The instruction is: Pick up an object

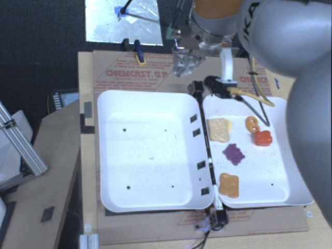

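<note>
Several small objects lie in the right bin (270,191): a beige slab (219,129), an orange pretzel-shaped piece (251,123), a red piece (263,138), a purple cluster (234,153) and an orange-yellow chunk (229,185) near the front. My gripper (183,66) hangs over the cardboard behind the bins, near the divide between them and well away from all the objects. The large grey arm (290,30) covers the upper right of the view.
The left bin (109,139) is to the left of the divider (206,144). Yellow and black cables (249,98) trail over the right bin's back rim. A blue and yellow clamp (139,53) stands behind the left bin, beside a shiny sheet (122,14).
</note>
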Motion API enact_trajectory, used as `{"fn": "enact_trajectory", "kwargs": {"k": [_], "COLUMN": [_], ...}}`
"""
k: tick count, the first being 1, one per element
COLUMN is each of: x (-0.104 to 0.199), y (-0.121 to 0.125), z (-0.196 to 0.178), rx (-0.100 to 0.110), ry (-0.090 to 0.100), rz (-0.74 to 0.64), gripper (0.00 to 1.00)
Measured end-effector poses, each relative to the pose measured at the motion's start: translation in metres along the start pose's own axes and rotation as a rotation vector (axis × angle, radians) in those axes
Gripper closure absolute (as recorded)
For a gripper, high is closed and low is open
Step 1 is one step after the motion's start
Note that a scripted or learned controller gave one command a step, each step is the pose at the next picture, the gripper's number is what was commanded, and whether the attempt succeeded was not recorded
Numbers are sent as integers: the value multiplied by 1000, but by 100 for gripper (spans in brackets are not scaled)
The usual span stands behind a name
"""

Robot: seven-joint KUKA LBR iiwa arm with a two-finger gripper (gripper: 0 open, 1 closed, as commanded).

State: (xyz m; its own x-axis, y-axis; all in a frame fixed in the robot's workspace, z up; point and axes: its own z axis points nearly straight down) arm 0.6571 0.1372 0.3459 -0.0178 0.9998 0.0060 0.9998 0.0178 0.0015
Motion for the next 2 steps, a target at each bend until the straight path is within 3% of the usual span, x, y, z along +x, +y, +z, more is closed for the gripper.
{"fn": "enact_trajectory", "kwargs": {"k": [1,2], "x": [72,101], "y": [10,-60], "z": [-135,-189], "rx": [-16,-2], "ry": [1,-3], "rz": [5,10], "gripper": [100,100]}}
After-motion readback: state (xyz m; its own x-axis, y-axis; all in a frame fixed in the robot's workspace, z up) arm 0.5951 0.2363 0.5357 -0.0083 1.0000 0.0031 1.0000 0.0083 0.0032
